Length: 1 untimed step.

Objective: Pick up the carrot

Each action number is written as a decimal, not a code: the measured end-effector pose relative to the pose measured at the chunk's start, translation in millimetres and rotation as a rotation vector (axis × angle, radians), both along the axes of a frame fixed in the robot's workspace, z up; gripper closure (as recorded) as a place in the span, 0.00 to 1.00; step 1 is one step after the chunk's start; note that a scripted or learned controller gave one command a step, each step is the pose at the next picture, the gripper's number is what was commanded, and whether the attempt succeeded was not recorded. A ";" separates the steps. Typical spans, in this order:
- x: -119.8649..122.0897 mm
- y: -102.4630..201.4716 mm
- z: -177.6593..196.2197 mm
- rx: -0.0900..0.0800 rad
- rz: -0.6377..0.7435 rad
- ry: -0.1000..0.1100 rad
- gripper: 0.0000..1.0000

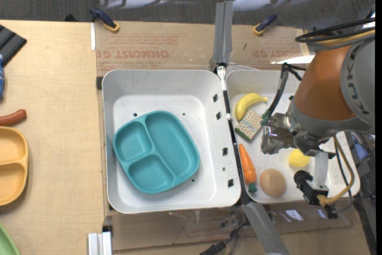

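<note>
Left bin (113,128): teal divided plate (156,151), lying toward the bin's left and front walls. Right bin (262,199): carrot (247,165) along its left wall near the front-left corner, green end toward the front. Just right of it, tan ball (272,182). Banana (249,105) and checkered block (250,125) further back. End effector (271,139) hangs over the bin's middle, right of the carrot; grip state cannot be told. Yellow item (298,158) beside it.

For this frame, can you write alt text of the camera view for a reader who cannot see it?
A carrot lies by the left wall of the right bin, beside a banana and a tan ball, with the gripper hovering just to its right. The left bin holds a teal divided plate.
</note>
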State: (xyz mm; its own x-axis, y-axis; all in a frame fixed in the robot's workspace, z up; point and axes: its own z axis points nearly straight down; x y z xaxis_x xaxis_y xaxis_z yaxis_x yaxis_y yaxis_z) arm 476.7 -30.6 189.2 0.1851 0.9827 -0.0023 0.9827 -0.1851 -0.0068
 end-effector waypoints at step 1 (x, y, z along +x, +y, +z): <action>37.6 -12.9 56.6 0.000 0.305 -0.004 1.00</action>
